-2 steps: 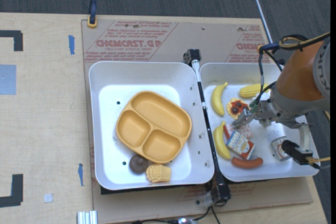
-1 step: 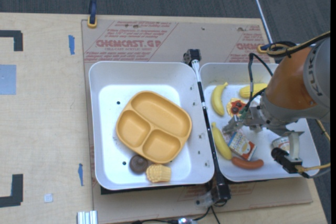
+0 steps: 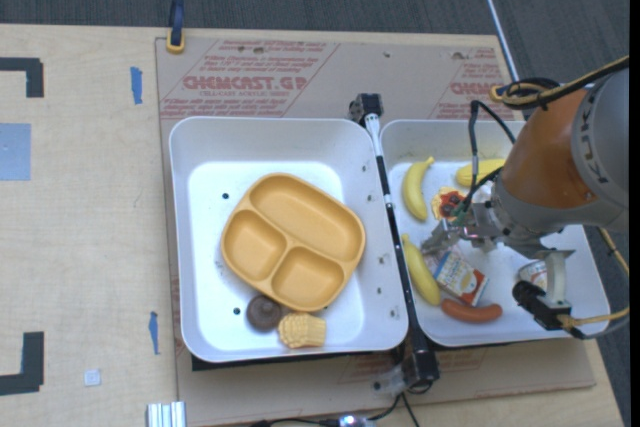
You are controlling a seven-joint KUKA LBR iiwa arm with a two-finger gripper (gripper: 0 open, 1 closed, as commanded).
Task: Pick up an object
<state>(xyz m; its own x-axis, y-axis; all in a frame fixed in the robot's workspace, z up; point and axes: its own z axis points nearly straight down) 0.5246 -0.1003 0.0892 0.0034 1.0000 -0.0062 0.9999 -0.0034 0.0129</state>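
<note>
Fingers sit low in the right bin, pointing toward the bin divider, spread narrowly, with nothing visibly pinched between them. They look staged over the clutter because that's where the pickable stuff is.

Right bin contents, relative to the fingers:
- small carton just beside them on the near side, likely the target; can't confirm contact
- sausage further toward the near edge, past the carton
- lower banana just beside the tips, lying along the divider wall
- upper banana on the far side, near
- red-and-yellow item just past the tips on the far side, partly hidden by the wrist, so I can't identify it
- yellow piece further back, half under the arm

Left bin, well apart from the fingers across the divider: orange divided tray, its compartments bare; brown round piece and corn piece at its near edge, touching or nearly touching the tray.

Judgement: grasp not made yet.
</note>
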